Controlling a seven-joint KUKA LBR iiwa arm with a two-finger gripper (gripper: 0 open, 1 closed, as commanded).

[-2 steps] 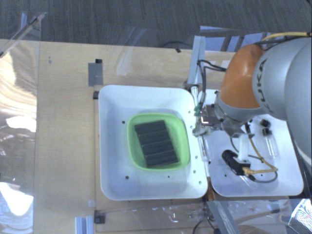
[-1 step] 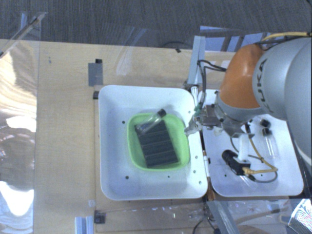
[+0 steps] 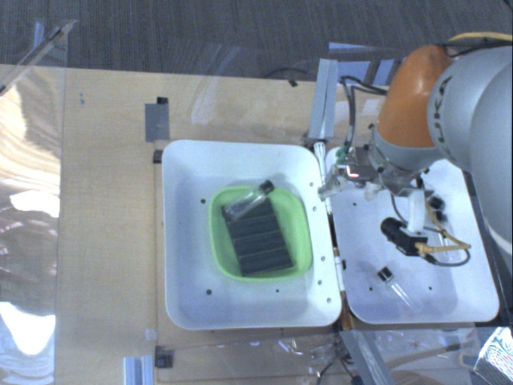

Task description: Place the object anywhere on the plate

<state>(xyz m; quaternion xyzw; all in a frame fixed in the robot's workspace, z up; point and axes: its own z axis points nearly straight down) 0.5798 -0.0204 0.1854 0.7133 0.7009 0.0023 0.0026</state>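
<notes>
**A:** First entry, the worktop [image 3: 96,215]?

**B:** Pale wood. It carries two shallow white bins side by side.

**A:** Next, the left bin [image 3: 184,215]. Contents?

**B:** One green plate [image 3: 218,247], square with rounded corners, sitting about the middle of the bin floor. On it are two things. One is a dark ribbed slab [image 3: 258,239], lying flat and slanted, covering much of the plate's centre. The other is a clear tube [image 3: 244,201] with a black cap, lying on its side at the slab's upper end, cap toward the upper right of the camera view. It is touching or overlapping the slab; I cannot tell which.

**A:** And the right bin [image 3: 473,295]?

**B:** One small vial [image 3: 393,283], clear with a dark cap, lying on the bin floor toward the near edge. It is well apart from the green plate, with the walls of both bins between them.

**A:** The arm [image 3: 473,103]?

**B:** Grey, with an orange band [image 3: 413,95] above the wrist. It enters from the right and hangs over the upper part of the right bin, the wrist close to the wall next to the left bin.

**A:** The pincer [image 3: 421,207]?

**B:** Below the wrist, over the right bin's floor, apart from the small vial. Open or closed: cannot tell, as the wrist covers most of it.
</notes>
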